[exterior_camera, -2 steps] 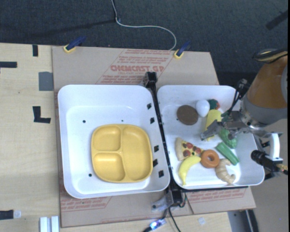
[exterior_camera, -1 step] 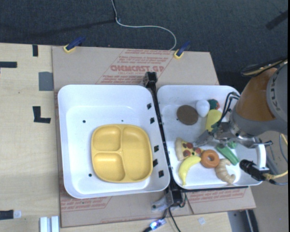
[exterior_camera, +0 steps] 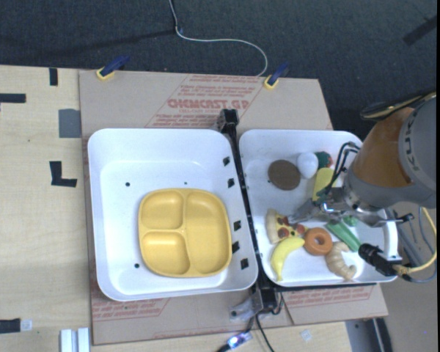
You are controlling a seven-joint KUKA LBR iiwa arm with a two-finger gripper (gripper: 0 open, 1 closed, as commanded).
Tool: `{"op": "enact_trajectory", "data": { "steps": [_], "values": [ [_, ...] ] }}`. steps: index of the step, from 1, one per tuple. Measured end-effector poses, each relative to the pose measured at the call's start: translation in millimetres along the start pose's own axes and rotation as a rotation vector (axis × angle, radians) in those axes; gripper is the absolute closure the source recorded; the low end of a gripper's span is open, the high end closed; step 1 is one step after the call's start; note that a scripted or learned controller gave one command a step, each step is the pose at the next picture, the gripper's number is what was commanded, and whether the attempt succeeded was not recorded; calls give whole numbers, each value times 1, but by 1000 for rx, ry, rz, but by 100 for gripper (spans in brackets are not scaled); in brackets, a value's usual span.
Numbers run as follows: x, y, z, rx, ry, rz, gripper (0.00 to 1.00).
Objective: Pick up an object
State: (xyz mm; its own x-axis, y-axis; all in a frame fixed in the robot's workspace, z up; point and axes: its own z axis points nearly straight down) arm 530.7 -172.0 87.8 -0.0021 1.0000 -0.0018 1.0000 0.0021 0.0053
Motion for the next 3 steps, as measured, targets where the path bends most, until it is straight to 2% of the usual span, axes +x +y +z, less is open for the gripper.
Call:
{"op": "enact_trajectory", "data": {
  "steps": [1,3],
  "values": [
    [4,2,-11,-1,8,-3,100],
    [9,-6,-122,2,1,1,100]
  ]
}}
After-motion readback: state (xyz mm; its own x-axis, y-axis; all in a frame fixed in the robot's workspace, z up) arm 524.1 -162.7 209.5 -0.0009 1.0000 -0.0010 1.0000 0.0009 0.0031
